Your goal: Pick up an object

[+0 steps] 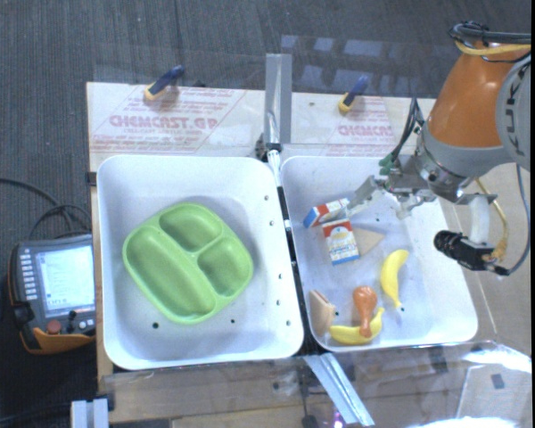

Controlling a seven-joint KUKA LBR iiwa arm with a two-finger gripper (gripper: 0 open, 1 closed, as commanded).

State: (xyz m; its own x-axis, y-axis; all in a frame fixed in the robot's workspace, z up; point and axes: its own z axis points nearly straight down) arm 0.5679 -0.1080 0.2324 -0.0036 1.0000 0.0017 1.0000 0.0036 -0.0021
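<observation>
- Two bins: left bin (116, 194) has a green divided plate (187, 261).
- My gripper (374, 193) sits over right bin (446, 324), fingers spread, nothing held.
- Small carton (326, 212) lies just beside my fingertips.

Bench (174, 114) is carrying two shallow white bins side by side, touching at the middle: left bin (116, 239) and right bin (446, 310). Blue-and-yellow clamps are sitting on the far board, one (163, 83) left, one (354, 94) right.
</observation>
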